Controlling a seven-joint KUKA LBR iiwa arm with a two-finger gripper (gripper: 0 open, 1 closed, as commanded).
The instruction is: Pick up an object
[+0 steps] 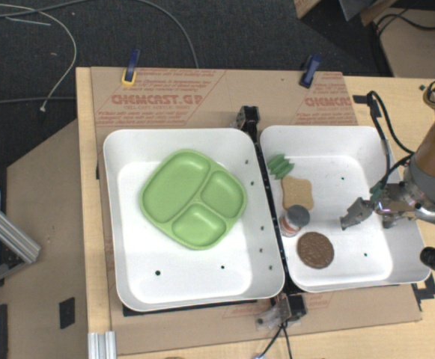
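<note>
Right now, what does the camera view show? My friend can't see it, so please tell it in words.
A robot arm's gripper hangs over the right bin, which holds a brown round disc, a tan block, a small grey-capped thing and a green piece. The left bin holds a green divided plate.

The arm (pixel 434 163) reaches in from the right; its gripper (pixel 354 215) points left, low.
</note>
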